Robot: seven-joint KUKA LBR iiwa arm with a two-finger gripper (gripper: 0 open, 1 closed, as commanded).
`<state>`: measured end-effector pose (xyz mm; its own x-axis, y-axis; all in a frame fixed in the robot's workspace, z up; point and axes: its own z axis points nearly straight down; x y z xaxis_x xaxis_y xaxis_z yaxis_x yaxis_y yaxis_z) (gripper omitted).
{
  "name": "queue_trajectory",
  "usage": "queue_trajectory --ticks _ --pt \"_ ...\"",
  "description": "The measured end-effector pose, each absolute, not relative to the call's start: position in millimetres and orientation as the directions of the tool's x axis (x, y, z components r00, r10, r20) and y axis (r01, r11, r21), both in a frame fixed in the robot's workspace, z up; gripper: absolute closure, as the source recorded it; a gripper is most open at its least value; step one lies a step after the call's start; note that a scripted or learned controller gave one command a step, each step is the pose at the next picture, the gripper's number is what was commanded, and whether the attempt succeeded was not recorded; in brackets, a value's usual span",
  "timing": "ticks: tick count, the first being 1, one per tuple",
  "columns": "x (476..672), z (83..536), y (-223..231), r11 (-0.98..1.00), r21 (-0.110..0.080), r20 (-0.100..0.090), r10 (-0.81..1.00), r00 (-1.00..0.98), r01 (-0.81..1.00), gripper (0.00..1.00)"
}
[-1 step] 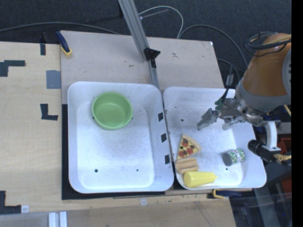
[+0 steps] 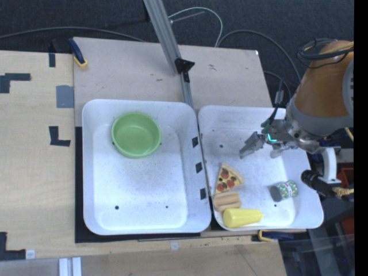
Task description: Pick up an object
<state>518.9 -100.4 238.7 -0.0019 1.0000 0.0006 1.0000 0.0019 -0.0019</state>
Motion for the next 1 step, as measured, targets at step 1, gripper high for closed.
queue_trajectory --ticks 1 --pt "522.3 194.0 -98.1 0.001 -0.007 0.0 1.0 -0.001 1.0 0.0"
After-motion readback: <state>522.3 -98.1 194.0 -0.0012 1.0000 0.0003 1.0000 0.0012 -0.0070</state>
